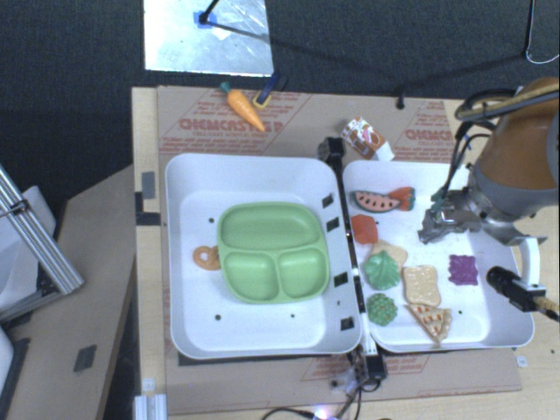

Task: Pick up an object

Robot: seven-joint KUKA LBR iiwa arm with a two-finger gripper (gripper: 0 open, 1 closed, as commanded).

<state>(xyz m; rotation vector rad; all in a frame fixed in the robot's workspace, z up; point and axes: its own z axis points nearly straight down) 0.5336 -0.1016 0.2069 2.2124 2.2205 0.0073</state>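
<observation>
Taking the green three-compartment plastic plate [269, 252] in the left white bin [188, 322] as the landmark, a small orange pretzel-shaped toy [206, 257] lay just left of it. Right of the plate, in the right white bin [503, 326], sat a red watermelon slice toy [382, 200], a green leafy toy [381, 270], a tan toast-shaped toy [421, 284] and a purple grape-cluster toy [463, 269]. Farther right, the grey gripper [435, 227] hung above bare bin floor; its opening could not be told.

A robotics lab — arm [516, 156] over white bins [188, 261] of toy food, loose cables.
</observation>
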